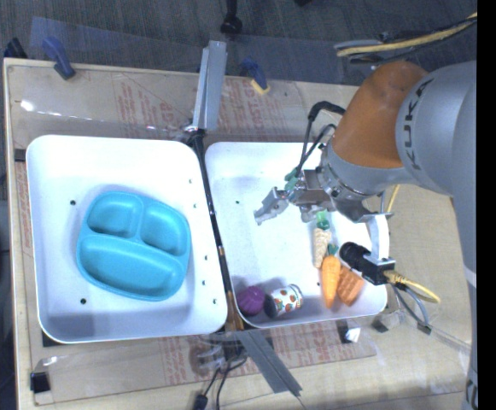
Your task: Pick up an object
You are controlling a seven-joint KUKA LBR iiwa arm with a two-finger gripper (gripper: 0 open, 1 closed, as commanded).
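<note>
Hand (275,205) over bare middle of right bin (239,169), fingers spread, gripping nothing. Candidates crowded along near and right walls: purple ball-like toy (251,299), small painted can (287,300) lying on its side just beside it, orange carrot toy (329,282) upright against pale corn-like piece (320,244). Blue divided tray (134,244) in left bin. Carrot probably light, stiff plastic, slick; best pinched across mid-body. Can likely to roll

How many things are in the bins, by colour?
Blue: 1, the divided tray
Purple: 1, the round thing
Orange: 2, the carrot and the piece beside it
Many-coloured: 1, the small can
Pale: 1, the corn-like piece
Total: 6
</note>
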